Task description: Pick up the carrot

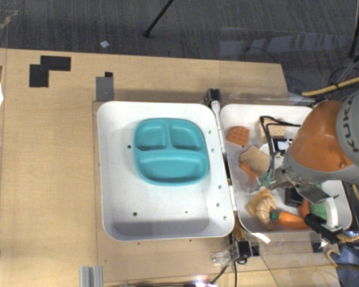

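Two shallow white bins lie side by side on the bench, and we see the gripper [273,182] low over the right bin [251,119], at the end of the grey arm with its orange band [320,141]. The arm's bulk hides the gripper's tip, so we cannot tell whether it is open or closed, nor whether anything is in it.

The carrot [292,220] lies just beyond the gripper toward the bin's near wall, lengthwise along that wall and apart from the tip. Beside the carrot's left end, and just below-left of the gripper, sits a pale yellow pastry-like piece [262,203]. Up-left of the gripper we see a beige lump [254,158], and farther that way an orange-brown slice [238,136]. Well to the gripper's left, in the left bin [110,178], rests a teal divided plate [170,150]
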